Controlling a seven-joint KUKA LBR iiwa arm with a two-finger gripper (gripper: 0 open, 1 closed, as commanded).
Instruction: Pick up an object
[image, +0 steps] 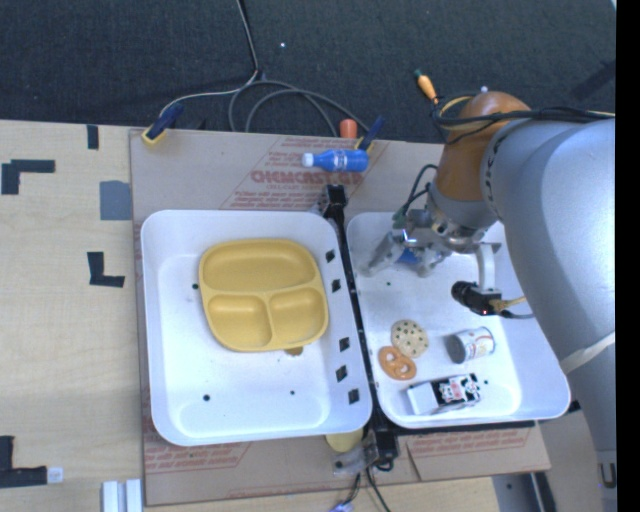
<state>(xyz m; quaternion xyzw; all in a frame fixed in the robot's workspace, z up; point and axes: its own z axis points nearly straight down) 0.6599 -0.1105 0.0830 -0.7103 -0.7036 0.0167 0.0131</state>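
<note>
The jaws look spread and released, with nothing visibly between them. A small blue patch sits by them, and I cannot tell whether it belongs to the robot or is a separate thing. They hang low over the far part of the right bin (500, 405), close to the divider between the two bins, and the arm (560, 200) reaches in from the right.

The things to pick all lie nearer the camera than the jaws, in the near half of that same bin. A round cookie (408, 337) is closest, almost straight below the jaws in the view; a pretzel (397, 363) touches or just overlaps its lower left edge. A small can (470, 346) lies on its side to the cookie's right, its long axis roughly left to right. A black-and-white box (445, 392) sits nearest the front rim, its long axis also left to right and tilted slightly up at the right end.

The left bin (165, 330) holds a yellow divided plate (265, 295), well apart from the jaws and across the divider. A blue bottle (335, 159) lies on the counter (60, 330) beyond both bins.

I judge the cookie or the can the likeliest target; either calls for a short move toward the camera, then a descent.
</note>
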